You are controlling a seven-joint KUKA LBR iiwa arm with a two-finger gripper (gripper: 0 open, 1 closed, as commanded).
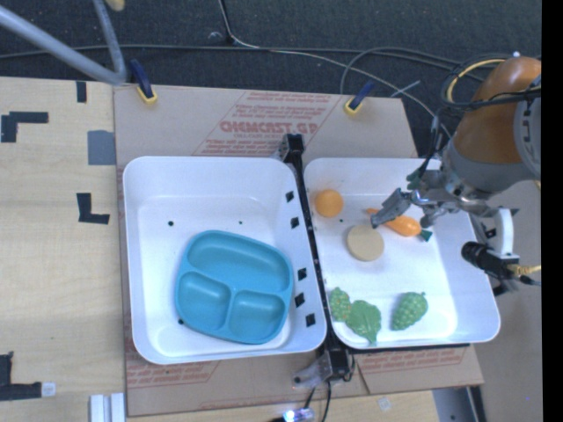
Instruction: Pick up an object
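Green toys (363, 316) lie in right bin (471, 319); jaws (387, 215) spread open, holding nothing.

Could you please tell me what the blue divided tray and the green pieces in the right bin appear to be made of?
The blue tray looks like moulded plastic: uniform colour, rounded compartments, a soft sheen. The green pieces look like toy food, probably plastic or rubber, with a bumpy, matt surface; the picture leaves open which. Both white bins seem smooth plastic.
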